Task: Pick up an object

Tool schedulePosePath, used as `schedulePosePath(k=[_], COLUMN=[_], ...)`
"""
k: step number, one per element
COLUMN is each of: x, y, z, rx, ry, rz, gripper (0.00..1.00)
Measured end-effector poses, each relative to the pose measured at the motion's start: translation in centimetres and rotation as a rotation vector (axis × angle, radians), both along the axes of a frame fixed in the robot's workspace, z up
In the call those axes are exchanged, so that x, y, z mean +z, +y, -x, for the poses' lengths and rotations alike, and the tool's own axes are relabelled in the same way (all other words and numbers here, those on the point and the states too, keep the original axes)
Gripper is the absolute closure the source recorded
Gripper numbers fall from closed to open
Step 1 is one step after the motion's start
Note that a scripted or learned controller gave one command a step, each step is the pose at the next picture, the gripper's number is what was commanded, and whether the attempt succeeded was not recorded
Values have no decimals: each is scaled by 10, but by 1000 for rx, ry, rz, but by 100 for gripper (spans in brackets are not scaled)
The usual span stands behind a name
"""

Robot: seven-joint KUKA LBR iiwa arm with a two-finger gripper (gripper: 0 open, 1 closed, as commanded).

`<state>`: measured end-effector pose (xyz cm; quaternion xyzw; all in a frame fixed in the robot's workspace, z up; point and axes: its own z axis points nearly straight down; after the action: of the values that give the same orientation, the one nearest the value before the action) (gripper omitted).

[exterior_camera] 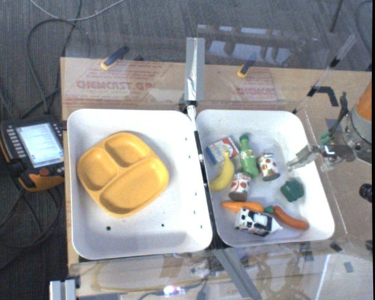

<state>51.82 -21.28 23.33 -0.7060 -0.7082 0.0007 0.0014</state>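
The right bin (312, 220) holds several small toys: a yellow banana (224, 172), a green bottle (247, 156), a blue and white carton (221, 149), two small printed cans (269, 165) (239, 186), a dark green block (292, 190), a carrot (242, 206), a black and white cow-print carton (255, 222) and an orange-red sausage (290, 218). My gripper (312, 155) hangs over the right bin's right side, up and to the right of the green block and right of the nearer can. Nothing shows in its grasp.
The left bin (87, 230) holds a yellow divided plate (123, 172). A metal divider (192, 74) runs between the bins at the back. A handheld pendant (31, 145) lies left of the bench. Cables trail on the floor behind.
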Motion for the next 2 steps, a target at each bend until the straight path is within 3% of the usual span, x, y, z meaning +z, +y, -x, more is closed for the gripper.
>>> schedulePosePath(k=[1, 2], x=[-99, -125], y=[29, 32], z=[-65, -84], rx=[45, 156], ry=[-1, -40], rz=[1, 15], gripper=[0, 0])
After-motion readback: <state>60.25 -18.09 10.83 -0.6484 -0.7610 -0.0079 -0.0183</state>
